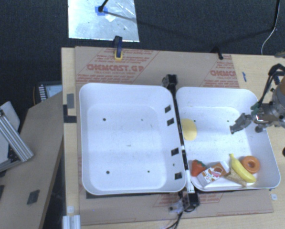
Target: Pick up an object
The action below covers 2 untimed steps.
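Observation:
The right bin (214,95) holds several small objects. A pale yellow round piece (189,130) lies by its left wall. Along the front wall sit a red piece (197,168), a white and red packet (212,174), a yellow banana (240,168) and an orange ring-shaped piece (250,164). My gripper (238,124) hangs over the right half of this bin, above and behind the banana, apart from every object. Nothing shows between its fingers.
The left bin (87,128) stands beside the right one, with black clips along the shared wall (176,132). A cardboard sheet (132,66) lies under both bins. A shiny metal plate (103,12) rests on the dark floor behind.

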{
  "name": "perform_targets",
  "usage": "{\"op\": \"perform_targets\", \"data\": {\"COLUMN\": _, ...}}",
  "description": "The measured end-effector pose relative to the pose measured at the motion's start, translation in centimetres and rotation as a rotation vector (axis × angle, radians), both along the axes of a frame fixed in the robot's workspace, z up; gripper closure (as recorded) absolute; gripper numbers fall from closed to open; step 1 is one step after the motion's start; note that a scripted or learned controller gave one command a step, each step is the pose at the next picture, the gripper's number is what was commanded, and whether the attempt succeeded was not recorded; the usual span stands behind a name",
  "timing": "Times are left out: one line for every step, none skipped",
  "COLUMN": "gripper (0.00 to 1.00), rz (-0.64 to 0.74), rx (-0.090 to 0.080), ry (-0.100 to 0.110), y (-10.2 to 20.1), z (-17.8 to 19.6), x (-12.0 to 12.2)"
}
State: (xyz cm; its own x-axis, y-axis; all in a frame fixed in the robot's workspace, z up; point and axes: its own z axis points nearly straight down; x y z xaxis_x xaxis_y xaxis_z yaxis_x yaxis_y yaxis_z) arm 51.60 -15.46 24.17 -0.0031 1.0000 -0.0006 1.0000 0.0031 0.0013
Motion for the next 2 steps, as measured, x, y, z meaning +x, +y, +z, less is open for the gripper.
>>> {"op": "perform_targets", "data": {"gripper": 0.00, "rz": -0.003, "rx": -0.003, "ry": -0.005, "y": -4.4, "z": 1.0, "x": 3.8}}
{"op": "perform_targets", "data": {"gripper": 0.00, "rz": 0.008, "rx": 0.002, "ry": -0.001, "y": 2.1, "z": -7.3, "x": 9.4}}
